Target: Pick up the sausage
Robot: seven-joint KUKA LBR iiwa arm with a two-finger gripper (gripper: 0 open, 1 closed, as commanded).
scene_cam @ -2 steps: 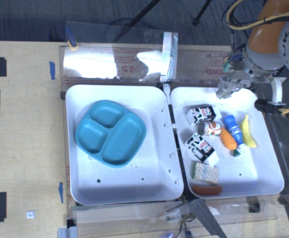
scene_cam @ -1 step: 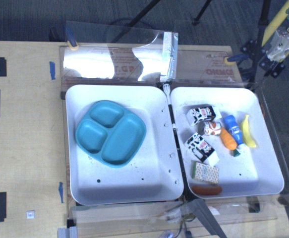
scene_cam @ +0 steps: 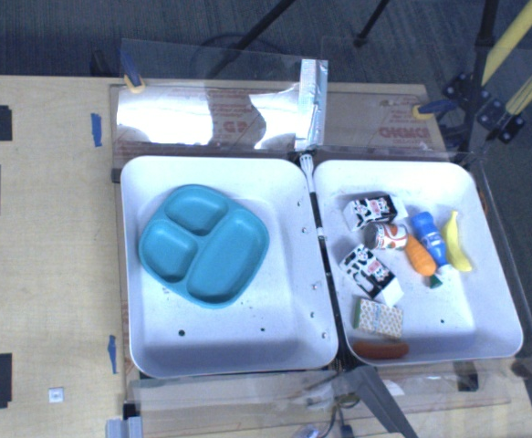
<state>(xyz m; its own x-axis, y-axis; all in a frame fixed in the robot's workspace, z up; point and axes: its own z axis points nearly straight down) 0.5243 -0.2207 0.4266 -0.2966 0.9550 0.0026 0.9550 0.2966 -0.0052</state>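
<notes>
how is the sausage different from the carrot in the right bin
The sausage is reddish-brown and lies flat against the right bin's near wall; the carrot is orange, tilted diagonally, mid-bin. The sausage lies by itself at the wall; the carrot is wedged beside the blue bottle. Both are elongated toy foods.

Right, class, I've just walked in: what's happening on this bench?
Nothing is being handled at this moment. The reddish-brown sausage lies untouched at the near edge of the right white bin, just below a small patterned packet. A blue three-compartment plate sits in the left white bin. The pickup has not begun.
</notes>
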